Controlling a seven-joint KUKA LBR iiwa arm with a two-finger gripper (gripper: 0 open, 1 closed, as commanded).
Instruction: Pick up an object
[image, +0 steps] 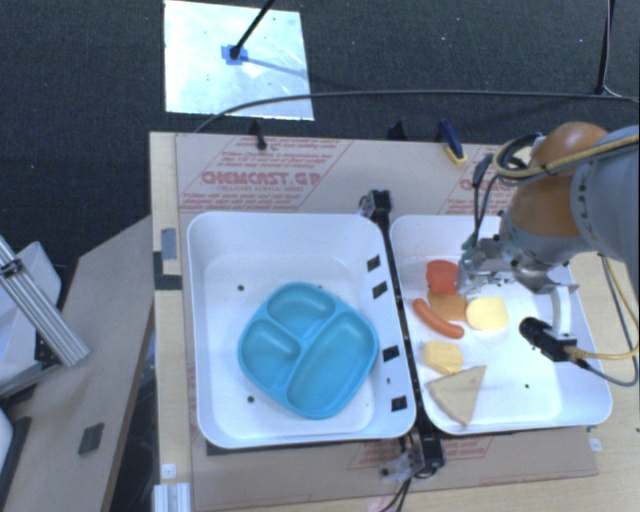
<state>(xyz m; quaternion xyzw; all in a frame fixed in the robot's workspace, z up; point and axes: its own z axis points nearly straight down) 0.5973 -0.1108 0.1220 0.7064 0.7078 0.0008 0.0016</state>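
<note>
In the right bin (590, 405), at the centre right of the frame, lies a cluster of toy food: a red tomato-like piece (441, 274), an orange piece (447, 305) just below it, a red sausage (438, 319) slanting along the left, a round pale yellow piece (487, 314), a small yellow chunk (443, 356) and a tan wedge (458, 393) at the lower edge. All look like light, stiff, smooth plastic, probably slippery under metal fingers, so rounded ones may squirt out of a pinch. The sausage seems easiest to take across its narrow middle; the wedge across its flat sides.

The gripper (483, 272) sits low over the upper part of the cluster, just right of the red piece and just above the round yellow piece. Whether it is spread or closed cannot be made out, and nothing is visibly held.

The left bin (205, 300) holds a blue divided plate (308, 348), well apart from the arm.
</note>
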